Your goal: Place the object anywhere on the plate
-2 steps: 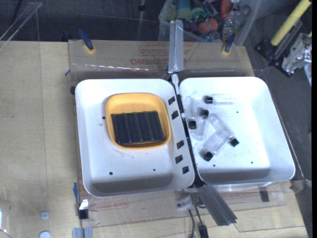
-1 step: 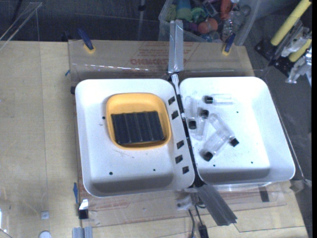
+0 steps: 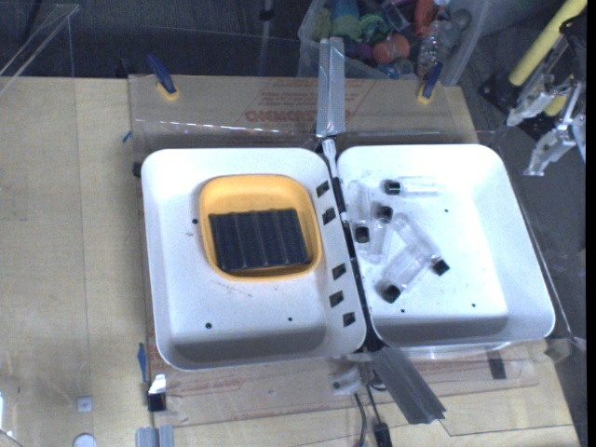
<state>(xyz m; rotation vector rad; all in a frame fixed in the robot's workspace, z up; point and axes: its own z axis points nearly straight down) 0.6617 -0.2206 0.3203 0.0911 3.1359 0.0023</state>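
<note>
Vials [image 3: 410, 257], clear with black caps, lay scattered in the right bin [image 3: 489, 296]; the yellow plate [image 3: 253, 190] sat next door in the left bin [image 3: 172, 305]. Smart play: pinch one outlying vial across its body and lift it high over the divider [image 3: 337, 240].

1. A pale wooden bench [image 3: 65, 250] takes up most of the view — its grain runs lengthwise.
2. Behind the bench lies a dark carpeted floor [image 3: 186, 17].
3. On that floor, past the bench's far edge, stands a clear plastic box [image 3: 391, 12] heaped with bright toys.
4. Two blue clamps [image 3: 166, 80] sit along the bench's far edge, one toward each end of a clear sheet [image 3: 242, 110] with red lettering.
5. A yellow foam tube [image 3: 549, 35] leans beyond the bench's far right corner.
6. Light falls evenly on the bench — soft, with faint shadows.
</note>
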